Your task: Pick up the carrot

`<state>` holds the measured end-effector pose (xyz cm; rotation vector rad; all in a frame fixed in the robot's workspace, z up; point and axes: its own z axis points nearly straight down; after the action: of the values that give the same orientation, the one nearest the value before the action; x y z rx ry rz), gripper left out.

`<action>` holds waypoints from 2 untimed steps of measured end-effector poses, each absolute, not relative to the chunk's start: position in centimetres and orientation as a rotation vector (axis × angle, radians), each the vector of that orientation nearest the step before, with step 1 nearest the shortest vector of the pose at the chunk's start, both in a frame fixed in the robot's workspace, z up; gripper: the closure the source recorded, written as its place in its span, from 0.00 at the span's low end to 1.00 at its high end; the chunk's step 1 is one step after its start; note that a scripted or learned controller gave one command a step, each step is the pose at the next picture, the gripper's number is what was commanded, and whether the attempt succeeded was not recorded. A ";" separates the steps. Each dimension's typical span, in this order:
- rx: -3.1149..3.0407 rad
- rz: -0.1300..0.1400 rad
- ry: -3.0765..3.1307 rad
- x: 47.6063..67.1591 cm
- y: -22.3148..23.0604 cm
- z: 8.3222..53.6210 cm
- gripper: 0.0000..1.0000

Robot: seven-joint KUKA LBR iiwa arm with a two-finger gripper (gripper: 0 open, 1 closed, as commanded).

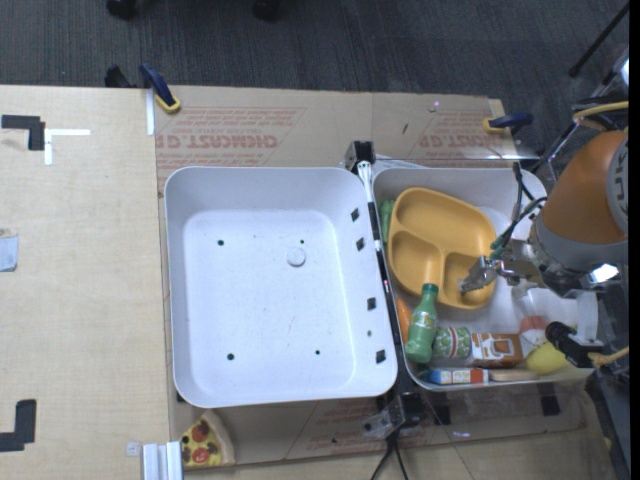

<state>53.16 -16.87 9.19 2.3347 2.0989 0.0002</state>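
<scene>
My pincer (478, 280) hovers at right of frame over the yellow tray (430, 230); whether it's spread I cannot tell. The carrot (402, 315) hides lower-left beside the bottle (421, 323).

Two shallow white bins sit side by side on a cardboard-covered bench. The left bin (200, 268) has a small round disc (296, 258) near its middle. In the right bin (455, 176), a yellow divided tray (430, 230) fills the far half. A green bottle (422, 323) lies near the bin's left wall, and a small carton (496, 348) and a yellow fruit-like item (545, 360) lie along its near edge. A pizza slice toy (203, 443) rests on the bench's near edge
</scene>
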 end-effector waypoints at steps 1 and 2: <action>2.339 -0.001 2.094 53.2 -17.1 10.0 1.00; 2.337 -0.001 2.096 53.2 -17.0 10.0 0.00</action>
<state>53.21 -16.99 10.04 2.3374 2.0960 -0.0008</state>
